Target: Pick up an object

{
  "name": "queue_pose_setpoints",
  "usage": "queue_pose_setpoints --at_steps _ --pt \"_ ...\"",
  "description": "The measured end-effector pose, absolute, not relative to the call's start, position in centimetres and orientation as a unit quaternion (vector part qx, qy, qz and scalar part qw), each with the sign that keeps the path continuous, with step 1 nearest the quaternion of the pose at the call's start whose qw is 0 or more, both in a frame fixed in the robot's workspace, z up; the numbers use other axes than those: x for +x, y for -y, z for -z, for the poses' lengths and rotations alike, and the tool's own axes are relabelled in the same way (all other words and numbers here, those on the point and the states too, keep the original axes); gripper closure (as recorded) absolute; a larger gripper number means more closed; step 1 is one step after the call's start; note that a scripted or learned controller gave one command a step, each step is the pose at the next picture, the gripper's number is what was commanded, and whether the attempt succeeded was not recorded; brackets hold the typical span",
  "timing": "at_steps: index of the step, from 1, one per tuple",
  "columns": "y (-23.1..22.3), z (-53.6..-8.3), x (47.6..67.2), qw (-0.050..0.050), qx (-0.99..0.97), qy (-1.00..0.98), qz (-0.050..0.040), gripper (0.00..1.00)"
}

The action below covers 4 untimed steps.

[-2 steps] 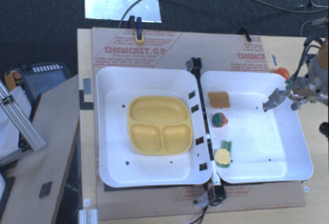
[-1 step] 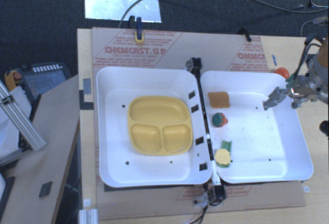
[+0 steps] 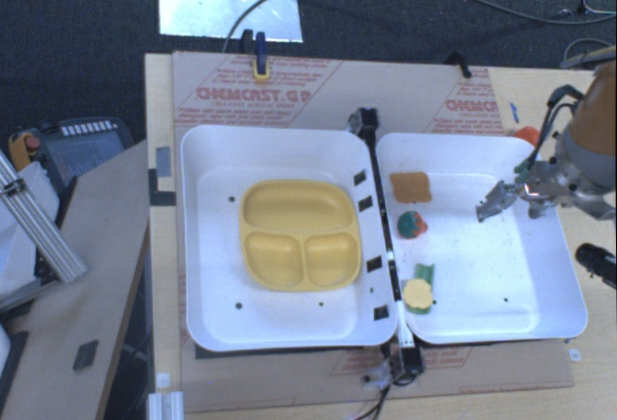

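- Hanging over the right bin [image 3: 540,317], the metal gripper [image 3: 490,207] shows splayed, released jaws, grasping nothing.
- Brown slab [image 3: 410,186], rounded red-green piece [image 3: 412,224] and yellow disc [image 3: 417,293] lie centre-frame.
- Moulded yellow tray [image 3: 299,235] fills left bin [image 3: 207,206].

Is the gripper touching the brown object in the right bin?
Apart. The camera view shows bare white bin floor between the gripper and the brown object.

A tray [image 3: 295,245] lies in the left bin [image 3: 207,216]. Three small objects sit along the right bin's [image 3: 540,302] left side, the gripper [image 3: 494,203] to their right.
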<state>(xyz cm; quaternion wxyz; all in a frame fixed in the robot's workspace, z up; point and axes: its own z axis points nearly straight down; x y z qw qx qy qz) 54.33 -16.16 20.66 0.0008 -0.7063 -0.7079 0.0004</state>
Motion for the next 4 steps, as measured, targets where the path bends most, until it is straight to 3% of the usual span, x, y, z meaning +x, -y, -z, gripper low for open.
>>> queue_pose_setpoints --at_steps 1,2,3,4 --pt "16.3 -16.3 53.7 0.001 -0.707 0.707 -0.0005 0.00" --pt "16.7 -11.5 54.6 0.001 -0.707 0.708 -0.0004 0.00" --pt "16.8 -12.8 54.7 -0.002 -0.707 0.708 0.0006 1.00" --pt "16.3 -17.5 54.3 -0.003 -0.706 0.708 0.0016 1.00"
